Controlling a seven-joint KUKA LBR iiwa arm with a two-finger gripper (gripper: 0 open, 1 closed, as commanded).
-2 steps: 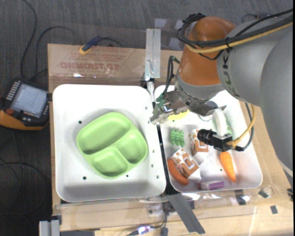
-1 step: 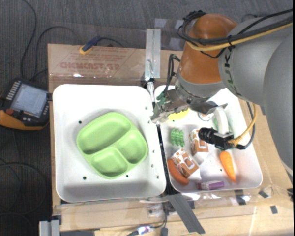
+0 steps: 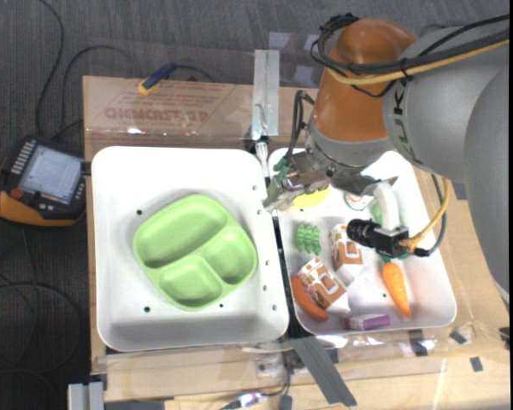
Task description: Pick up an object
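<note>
Grey-and-orange arm [image 3: 385, 84] covering right white bin's [image 3: 436, 310] upper half; yellow object [image 3: 312, 197] peeking out, shape unclear.

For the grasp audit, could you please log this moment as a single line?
end effector: low at right bin upper left corner, grasp unclear | orange carrot: lying in right bin | green tray: in left bin

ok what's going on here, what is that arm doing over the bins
A grey KUKA arm with an orange band reaches in from the right, its gripper low over the top left corner of the right bin, by something yellow. That bin holds a carrot, small cartons and a green piece. The left bin holds a green divided plate. Nothing looks lifted yet.
</note>
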